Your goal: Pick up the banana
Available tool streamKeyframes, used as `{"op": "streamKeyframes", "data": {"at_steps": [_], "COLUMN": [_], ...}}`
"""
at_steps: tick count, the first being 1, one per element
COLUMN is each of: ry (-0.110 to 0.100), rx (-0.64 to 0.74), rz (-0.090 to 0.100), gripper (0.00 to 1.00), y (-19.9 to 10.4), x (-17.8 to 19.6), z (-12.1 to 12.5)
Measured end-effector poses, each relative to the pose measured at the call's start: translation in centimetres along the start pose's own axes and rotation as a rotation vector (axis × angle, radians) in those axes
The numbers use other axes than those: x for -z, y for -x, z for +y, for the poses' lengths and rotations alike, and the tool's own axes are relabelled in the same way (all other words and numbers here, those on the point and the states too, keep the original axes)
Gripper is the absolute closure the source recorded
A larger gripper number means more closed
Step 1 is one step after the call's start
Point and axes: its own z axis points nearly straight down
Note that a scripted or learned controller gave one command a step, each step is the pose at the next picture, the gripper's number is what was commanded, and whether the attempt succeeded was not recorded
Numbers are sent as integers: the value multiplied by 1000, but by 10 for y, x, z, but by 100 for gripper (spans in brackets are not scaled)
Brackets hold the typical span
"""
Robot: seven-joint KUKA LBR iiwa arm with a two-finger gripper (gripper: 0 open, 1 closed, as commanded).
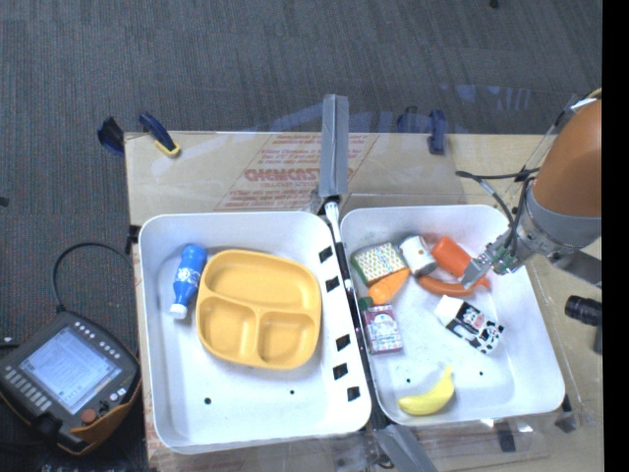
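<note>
The banana (428, 395) lies near the front edge of the right bin (536, 362), a small yellow fruit curved upward at its right end, resting flat on the white floor with bare space around it. It touches nothing else.

The hand (481, 270) sits at the far right side of the same bin, well apart from the banana, with its tip low over the orange items there. Whether it is apart or together cannot be told at this size and angle; nothing is plainly seen between its tips. Behind it the grey arm (560, 222) leads off to the right, its orange band (580, 160) bulking at the edge of the view.

Just beside the hand's tip lies an orange curved piece (444, 285), with a stubby orange block (449, 254) next to it. To their left are a small white box (418, 254), a green-patterned packet (378, 262) and an orange wedge (388, 285). A dark red packet (382, 328) lies nearer the bin's left wall, and a black-and-white card (471, 324) lies tilted between the hand and the banana.

In the left bin (157, 382) a yellow divided tray (259, 308) rests in the middle, with a blue-and-white bottle (185, 278) lying just beside its left rim. Both bins rest on the wooden tabletop (226, 165). A pendant with a screen (67, 377) sits on the floor at lower left.
</note>
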Motion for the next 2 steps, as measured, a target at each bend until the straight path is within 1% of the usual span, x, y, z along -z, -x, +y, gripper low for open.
{"op": "streamKeyframes", "data": {"at_steps": [1,2], "ry": [-1,2], "rx": [0,-156], "rz": [1,-1], "gripper": [0,0], "y": [0,-39], "x": [-1,-99], "z": [0,-19]}}
